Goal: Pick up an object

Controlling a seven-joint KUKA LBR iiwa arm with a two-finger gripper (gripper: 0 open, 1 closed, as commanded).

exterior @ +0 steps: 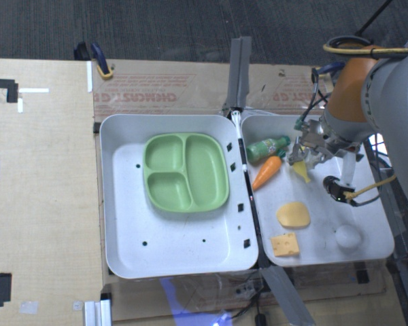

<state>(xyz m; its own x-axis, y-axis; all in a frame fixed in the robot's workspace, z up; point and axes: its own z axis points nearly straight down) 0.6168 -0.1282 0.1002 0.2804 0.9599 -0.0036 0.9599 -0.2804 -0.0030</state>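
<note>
My gripper [304, 156] hangs low in the right bin [370, 240], near its upper-left part. A small yellow piece [302, 172] sits right under the fingertips, touching or nearly so; can't tell if it's actually between them. Whether I'm spread or pinched shut: cannot tell from this angle.

Just left of the gripper, an orange carrot [266, 172] lies tilted, thick end up toward the gripper, tip down-left by the bin's left wall. Above it a green bottle [265, 147] lies on its side, touching or nearly touching the carrot's top. Below, well apart from me, a round yellow item [293, 214], and below that an orange cracker-like square [284, 244] near the bin's front edge. A white ball [347, 236] rests at front right, low contrast against the bin floor.

Left bin [122, 250] holds a green divided plate [186, 173], three compartments, sitting in the upper middle.

A black cable loop [340, 190] hangs off my wrist over the right bin.
</note>
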